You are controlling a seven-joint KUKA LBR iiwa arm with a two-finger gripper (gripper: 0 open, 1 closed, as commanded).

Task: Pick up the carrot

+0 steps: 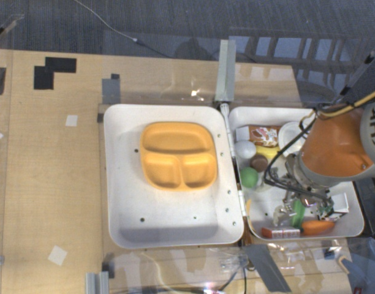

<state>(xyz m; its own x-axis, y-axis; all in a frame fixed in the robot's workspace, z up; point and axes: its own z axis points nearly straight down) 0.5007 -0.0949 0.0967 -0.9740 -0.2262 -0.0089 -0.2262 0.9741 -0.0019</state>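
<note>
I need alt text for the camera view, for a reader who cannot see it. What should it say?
A grey and orange robot arm reaches into the right white bin, its gripper low over small items near an orange carrot at the bin's front edge. The left white bin holds a yellow divided tray.

Smooth glossy white plastic bins point(123, 225), matt yellow plastic divided tray point(178, 155), pale wood-look bench point(46, 182), glossy orange carrot point(317, 227)
</note>
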